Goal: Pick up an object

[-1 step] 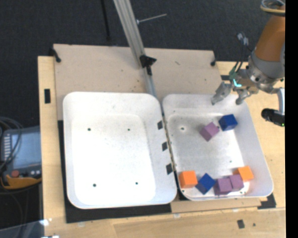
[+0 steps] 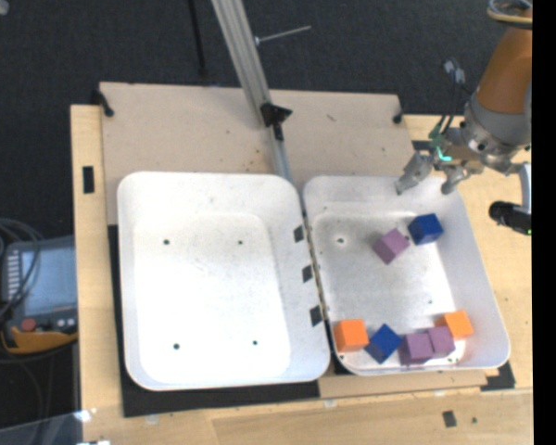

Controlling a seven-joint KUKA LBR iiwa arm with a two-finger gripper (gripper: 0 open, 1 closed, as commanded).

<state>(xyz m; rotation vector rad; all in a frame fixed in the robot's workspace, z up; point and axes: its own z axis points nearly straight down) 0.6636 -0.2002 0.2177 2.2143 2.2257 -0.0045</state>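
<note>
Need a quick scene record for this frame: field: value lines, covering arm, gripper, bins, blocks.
arm: enters from the view's right, above the right bin's far edge
gripper: fingers spread, nothing between them
right bin: seven blocks
mid-bin pair: purple block, blue block, close together
near-edge row: orange block, blue cube, two purple cubes, orange cube
left bin: white, dark specks

The shallow white right-hand bin point(image 2: 463, 248) is offering open floor through its middle and left. A purple cube point(image 2: 390, 246) and a dark blue cube point(image 2: 426, 228) are sitting close together near its far side. Orange, blue and purple cubes point(image 2: 403, 339) are crowding its near wall. The shallow white left-hand bin point(image 2: 130, 248) is lying open throughout.
</note>
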